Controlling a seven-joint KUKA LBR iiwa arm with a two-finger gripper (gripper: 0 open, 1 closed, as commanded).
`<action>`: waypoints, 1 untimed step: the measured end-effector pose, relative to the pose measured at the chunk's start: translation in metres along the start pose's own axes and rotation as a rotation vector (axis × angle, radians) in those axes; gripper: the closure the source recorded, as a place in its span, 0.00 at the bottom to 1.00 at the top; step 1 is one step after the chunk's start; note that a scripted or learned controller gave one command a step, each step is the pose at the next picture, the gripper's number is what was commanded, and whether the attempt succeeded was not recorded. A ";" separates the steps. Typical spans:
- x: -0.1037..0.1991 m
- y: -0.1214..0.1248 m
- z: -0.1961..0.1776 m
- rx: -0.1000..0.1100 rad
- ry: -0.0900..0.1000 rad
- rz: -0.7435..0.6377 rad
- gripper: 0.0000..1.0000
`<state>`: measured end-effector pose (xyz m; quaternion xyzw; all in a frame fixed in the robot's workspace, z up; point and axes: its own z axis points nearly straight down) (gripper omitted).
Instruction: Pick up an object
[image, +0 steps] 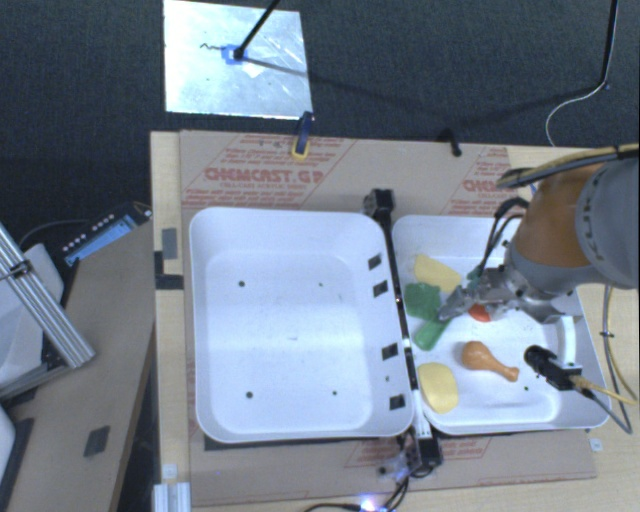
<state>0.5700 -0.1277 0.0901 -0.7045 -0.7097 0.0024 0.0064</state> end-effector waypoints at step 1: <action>-0.004 0.004 -0.019 -0.016 -0.007 0.003 1.00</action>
